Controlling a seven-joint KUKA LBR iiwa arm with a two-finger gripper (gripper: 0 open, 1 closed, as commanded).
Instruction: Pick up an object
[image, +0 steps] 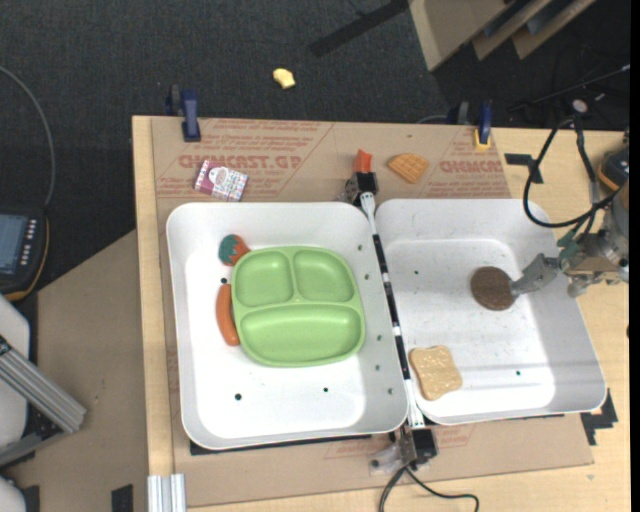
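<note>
From the overhead camera I find the right white plastic bin (560, 395) holding a round, flat brown disc, cookie-like (490, 288), near its middle, and a tan toast-shaped slab (435, 371) at its lower left corner. The arm's gripper (528, 280) reaches in from the right edge with its tip just beside the brown disc; I cannot tell whether the jaws stand apart or together, nor whether they touch the disc. I judge the disc to be the target, since the tool is levelled at its rim. The left white bin (200, 400) carries a green three-compartment plastic tray (297, 305), with an orange sausage-shaped toy (227, 315) alongside its left edge. A waffle-like piece (407, 167) lies on the bench behind the bins.
</note>
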